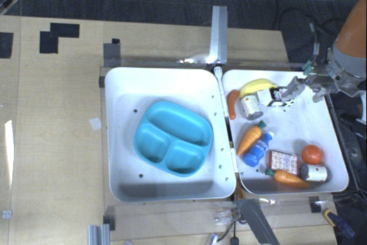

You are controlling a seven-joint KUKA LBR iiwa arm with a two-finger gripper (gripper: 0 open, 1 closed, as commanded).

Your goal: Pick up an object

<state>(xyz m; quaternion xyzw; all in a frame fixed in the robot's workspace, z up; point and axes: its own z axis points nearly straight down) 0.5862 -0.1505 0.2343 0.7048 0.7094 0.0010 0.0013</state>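
Over the right bin's (338, 140) far side you have the tool (285, 93), just beside the banana (256, 86) and a silver can (250, 106); whether it is wide or narrow cannot be told. Nothing is lifted yet: the pick looks still to do. Also listed: two carrots (249, 139), blue bottle (257, 151), tomato (312, 154), small box (283, 161). Left bin (120, 123): a blue tray (172, 137).

The arm (351, 51) is cut off by the right edge.
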